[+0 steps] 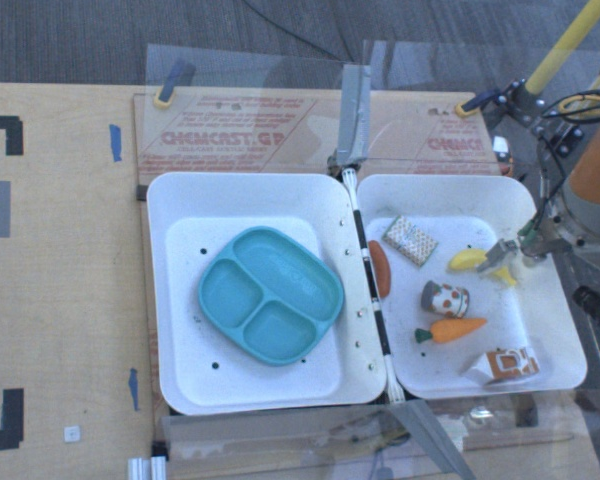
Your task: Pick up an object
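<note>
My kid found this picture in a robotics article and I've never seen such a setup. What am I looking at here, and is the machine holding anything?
This is one photo from a camera fixed above a workbench, looking down at a slant. Two shallow white bins sit side by side. The left bin holds a turquoise divided plate. The right bin holds small toys: a yellow banana, a carrot, a reddish sausage, a speckled sponge-like block, a small can with a face and a white and orange packet.

The machine is a robot arm reaching in from the right, and its job is to pick something up. Its gripper is low over the right bin, right beside the banana. I cannot tell from this picture whether it has hold of anything.
</note>
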### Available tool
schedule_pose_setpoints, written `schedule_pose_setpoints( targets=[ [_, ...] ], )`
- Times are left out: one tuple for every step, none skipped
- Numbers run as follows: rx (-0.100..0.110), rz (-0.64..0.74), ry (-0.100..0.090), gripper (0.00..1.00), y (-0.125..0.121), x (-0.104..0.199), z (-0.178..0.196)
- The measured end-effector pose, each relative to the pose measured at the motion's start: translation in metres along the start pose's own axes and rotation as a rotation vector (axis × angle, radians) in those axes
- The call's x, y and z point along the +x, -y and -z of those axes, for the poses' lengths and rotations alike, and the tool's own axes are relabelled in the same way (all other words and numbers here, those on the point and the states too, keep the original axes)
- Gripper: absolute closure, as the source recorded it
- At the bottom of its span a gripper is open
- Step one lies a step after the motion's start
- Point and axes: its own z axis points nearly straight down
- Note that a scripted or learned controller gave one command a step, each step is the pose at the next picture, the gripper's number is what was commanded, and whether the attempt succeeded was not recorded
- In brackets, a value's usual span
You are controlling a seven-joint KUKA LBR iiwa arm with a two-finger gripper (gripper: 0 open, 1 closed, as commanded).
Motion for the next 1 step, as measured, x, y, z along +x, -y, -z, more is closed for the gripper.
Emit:
schedule_pose_setpoints(
  targets=[
    [-0.006,-0.167,-0.003,0.0,-0.0298,0.0101,-0.0381]
  ],
)
